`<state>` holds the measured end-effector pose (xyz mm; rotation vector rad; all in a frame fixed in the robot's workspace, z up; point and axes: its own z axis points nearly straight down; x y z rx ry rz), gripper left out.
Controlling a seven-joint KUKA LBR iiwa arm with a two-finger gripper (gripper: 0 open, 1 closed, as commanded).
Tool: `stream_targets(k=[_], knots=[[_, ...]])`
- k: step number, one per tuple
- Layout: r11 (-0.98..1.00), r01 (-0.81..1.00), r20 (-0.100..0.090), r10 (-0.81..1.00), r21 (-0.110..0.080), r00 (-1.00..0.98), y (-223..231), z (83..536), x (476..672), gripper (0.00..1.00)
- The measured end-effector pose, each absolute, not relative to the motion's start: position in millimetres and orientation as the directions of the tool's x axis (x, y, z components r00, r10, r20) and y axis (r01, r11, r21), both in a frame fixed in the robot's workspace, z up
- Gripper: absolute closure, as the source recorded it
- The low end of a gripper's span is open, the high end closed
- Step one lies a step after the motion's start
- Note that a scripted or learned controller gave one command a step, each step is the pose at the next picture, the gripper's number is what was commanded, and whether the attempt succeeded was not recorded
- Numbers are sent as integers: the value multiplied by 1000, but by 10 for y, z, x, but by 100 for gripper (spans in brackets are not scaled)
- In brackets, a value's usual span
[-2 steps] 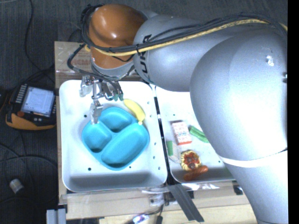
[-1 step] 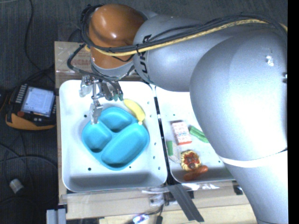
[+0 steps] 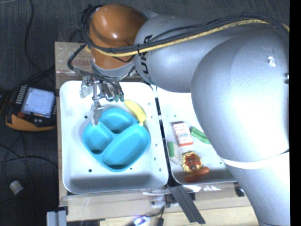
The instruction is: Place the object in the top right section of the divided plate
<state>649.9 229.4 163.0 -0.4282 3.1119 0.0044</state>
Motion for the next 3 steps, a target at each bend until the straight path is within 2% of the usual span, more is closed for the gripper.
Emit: stream_targets(k=[1,3], knots=[[940,-342,-3,-342,4,-940,2209,935,6671,0],[940,-342,-2,-342,4,-940,2209,935,6671,0]])
